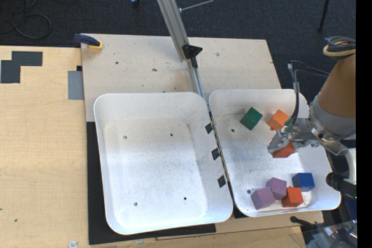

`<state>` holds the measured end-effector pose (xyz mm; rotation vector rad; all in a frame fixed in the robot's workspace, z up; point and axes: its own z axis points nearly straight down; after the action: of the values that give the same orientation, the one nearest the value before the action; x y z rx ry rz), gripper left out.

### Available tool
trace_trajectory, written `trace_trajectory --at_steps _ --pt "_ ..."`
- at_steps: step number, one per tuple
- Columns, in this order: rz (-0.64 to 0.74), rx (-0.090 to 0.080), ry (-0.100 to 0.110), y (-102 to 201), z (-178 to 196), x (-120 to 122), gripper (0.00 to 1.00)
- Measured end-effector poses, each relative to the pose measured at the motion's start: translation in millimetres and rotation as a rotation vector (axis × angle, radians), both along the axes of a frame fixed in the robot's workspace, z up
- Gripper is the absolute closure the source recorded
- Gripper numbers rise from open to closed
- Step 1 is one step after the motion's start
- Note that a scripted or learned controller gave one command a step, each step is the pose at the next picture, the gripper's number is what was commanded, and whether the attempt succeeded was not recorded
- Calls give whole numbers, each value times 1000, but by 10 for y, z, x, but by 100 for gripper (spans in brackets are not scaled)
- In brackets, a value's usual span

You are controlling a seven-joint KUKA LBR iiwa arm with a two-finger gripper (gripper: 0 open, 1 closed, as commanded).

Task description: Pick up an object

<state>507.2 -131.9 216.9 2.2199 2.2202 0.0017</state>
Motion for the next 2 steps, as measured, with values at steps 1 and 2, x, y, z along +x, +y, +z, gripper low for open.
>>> trace_trajectory --at_steps 1,2 --pt "1 0 1 -11 346 5 100" --pt "3 4 8 515 189 97 100"
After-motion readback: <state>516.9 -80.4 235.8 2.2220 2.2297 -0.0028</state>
